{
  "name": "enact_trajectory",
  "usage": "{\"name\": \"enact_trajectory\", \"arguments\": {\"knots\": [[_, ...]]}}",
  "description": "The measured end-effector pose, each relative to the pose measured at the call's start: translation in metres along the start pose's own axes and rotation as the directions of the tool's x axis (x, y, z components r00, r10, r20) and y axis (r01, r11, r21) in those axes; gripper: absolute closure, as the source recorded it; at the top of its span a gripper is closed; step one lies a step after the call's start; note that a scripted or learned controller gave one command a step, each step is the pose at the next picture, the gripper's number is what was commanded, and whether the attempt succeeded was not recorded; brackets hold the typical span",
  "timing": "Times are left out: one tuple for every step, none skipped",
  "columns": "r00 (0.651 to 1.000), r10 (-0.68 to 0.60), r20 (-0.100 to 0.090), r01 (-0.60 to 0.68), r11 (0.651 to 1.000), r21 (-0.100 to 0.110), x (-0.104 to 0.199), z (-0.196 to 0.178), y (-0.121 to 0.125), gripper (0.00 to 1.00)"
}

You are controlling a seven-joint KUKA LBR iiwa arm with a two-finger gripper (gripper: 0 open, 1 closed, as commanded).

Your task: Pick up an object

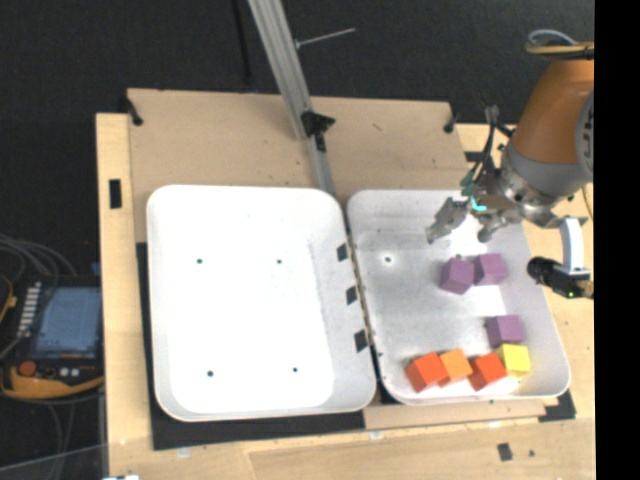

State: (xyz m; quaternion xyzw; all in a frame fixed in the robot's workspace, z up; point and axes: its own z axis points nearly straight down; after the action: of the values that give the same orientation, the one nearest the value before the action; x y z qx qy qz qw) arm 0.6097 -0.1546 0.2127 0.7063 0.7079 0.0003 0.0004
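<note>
Looking down, we see two white bins side by side. Our gripper (466, 221) hangs over the upper part of the right bin (400, 298), fingers apart, nothing between them. Just below it sit two purple cubes (472, 271), touching. Another purple cube (505, 329) lies near the right rim. Along the bottom rim runs a row of orange blocks (440, 368), a red block (488, 370) and a yellow cube (515, 358). Bare floor fills the right bin's left half. The left bin (250, 298) offers wide open room.
</note>
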Motion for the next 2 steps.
{"name": "enact_trajectory", "arguments": {"knots": [[1.000,0.004,0.002,-0.004,1.000,0.005,-0.009,0.059,-0.002,0.00],[1.000,0.003,0.003,-0.003,1.000,-0.002,-0.011,0.093,-0.001,0.00]]}}
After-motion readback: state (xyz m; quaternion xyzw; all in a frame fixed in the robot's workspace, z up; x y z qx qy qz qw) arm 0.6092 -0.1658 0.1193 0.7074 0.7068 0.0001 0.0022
